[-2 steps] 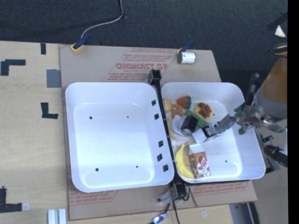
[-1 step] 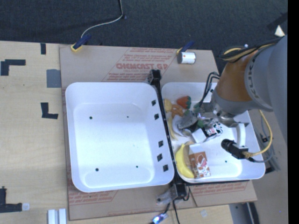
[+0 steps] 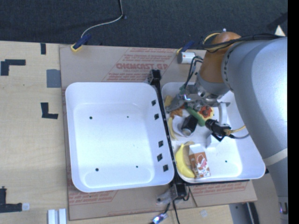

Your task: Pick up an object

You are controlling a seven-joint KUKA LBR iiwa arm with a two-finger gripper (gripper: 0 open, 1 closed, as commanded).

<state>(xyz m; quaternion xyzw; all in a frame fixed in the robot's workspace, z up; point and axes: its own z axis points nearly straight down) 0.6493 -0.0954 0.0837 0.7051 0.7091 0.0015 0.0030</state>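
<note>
1. I am reaching my pincer down into the right shallow white plastic bin, over the clutter at its far end — whether it is wide or narrow I cannot tell.
2. I am judging the curved yellow banana a candidate: it is lying at the near-left corner, long axis running near-to-far, touching a small brown-and-white carton.
3. The left white bin is sitting alongside.
</note>
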